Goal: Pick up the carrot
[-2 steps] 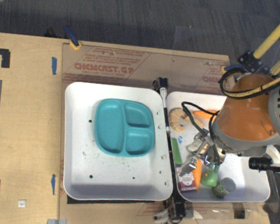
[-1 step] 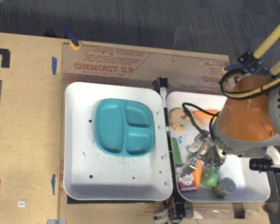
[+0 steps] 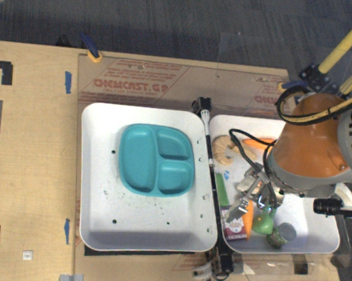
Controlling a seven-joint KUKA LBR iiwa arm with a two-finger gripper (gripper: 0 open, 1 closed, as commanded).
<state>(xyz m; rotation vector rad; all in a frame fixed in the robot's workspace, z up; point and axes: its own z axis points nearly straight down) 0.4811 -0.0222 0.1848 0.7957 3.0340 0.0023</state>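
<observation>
The carrot [image 3: 249, 216] stands nearly upright in the right bin [image 3: 323, 239], just below the jaws (open or closed, I cannot tell), beside a green thing [image 3: 264, 224].

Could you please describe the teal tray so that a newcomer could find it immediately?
Start at the left white bin, the one away from the arm. The teal tray lies near its middle, a rounded plate split into one large and two small compartments. Nothing else in that bin is coloured.

bins [image 3: 95, 161]: 2 (white) | teal tray [image 3: 157, 159]: 1 | carrot [image 3: 248, 219]: 1
</observation>
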